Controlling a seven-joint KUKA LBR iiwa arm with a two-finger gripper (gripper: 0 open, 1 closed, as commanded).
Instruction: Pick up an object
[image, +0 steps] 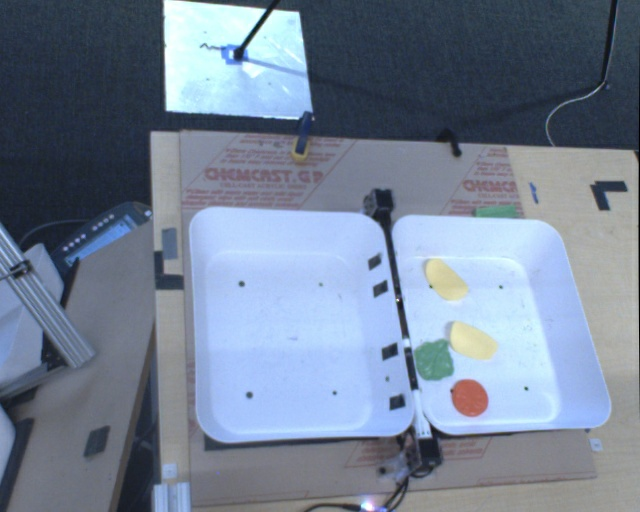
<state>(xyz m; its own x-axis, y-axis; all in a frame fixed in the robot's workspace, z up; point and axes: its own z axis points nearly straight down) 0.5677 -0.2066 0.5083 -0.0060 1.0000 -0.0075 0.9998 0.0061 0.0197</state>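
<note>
White plastic, two shallow bins side by side on the desk (170, 160). From my station the left bin (290, 320) shows me just its bare floor with a few small dark dots. The right bin (575, 300) holds four small things, all gathered in its left half. An upper yellow piece (446, 279) lies near the divider, well apart from the rest. Lower down, a second yellow piece (472, 341) sits just beside a green piece (434, 359), the two close enough that I cannot say whether they touch. An orange-red disc (469, 398) rests near the bin's front wall, just below that pair. What these soft-looking shapes actually are is hard to judge at this resolution; possibly toy food. A small green item (497, 211) lies on the desk just behind the right bin's far rim. I see nothing of the end effector from here, so its state is something I cannot tell.
</note>
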